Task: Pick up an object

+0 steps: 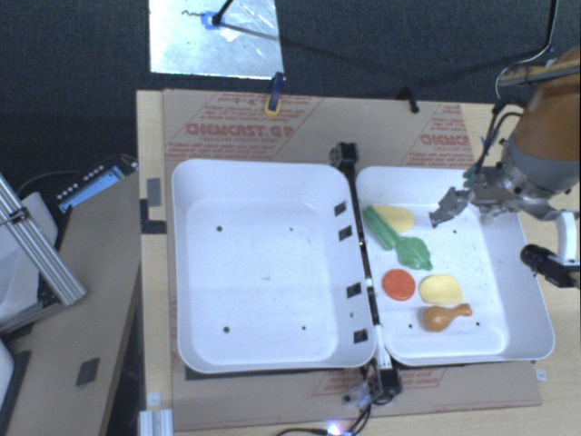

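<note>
Dark carpet surrounds the bench, which carries a cardboard sheet with two white bins side by side on it. Left bin takes centre frame. Right bin holds five items, all in its left half: yellow piece at the top, green leafy vegetable running diagonally beside and below it and touching it, red-orange round piece below that, yellow lemon-like piece just right of the red one, brown drumstick lowest. Arm enters from the right edge, upper right of frame. Gripper sits over the right bin's upper middle, just right of the yellow piece, nothing visible between the fingers. Can't tell if they're wide or narrow. Foil-like square at top left of frame.
</note>
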Tool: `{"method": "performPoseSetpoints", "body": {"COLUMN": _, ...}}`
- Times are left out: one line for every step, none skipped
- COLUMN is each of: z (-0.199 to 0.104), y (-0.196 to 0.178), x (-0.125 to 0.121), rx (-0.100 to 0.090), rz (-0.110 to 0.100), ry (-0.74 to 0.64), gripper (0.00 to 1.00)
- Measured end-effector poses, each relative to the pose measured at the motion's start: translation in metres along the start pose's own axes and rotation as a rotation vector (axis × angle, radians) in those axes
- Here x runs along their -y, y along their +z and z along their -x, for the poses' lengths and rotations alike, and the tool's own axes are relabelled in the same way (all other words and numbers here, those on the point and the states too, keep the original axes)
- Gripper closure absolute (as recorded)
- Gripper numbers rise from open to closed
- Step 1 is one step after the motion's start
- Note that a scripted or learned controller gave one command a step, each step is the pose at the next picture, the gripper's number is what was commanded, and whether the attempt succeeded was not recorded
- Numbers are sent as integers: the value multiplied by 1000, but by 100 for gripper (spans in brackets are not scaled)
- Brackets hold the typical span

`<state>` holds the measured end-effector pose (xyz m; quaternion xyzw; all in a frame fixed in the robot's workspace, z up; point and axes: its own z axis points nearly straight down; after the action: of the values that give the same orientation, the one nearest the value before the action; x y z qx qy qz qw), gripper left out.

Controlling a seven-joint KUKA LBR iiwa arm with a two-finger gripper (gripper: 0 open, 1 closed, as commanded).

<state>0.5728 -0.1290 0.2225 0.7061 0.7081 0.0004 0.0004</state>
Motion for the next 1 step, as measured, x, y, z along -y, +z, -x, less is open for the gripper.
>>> {"method": "performPoseSetpoints", "body": {"z": 0, "y": -11, "x": -1, "rx": 0, "rz": 3, "ry": -2, "gripper": 100}}
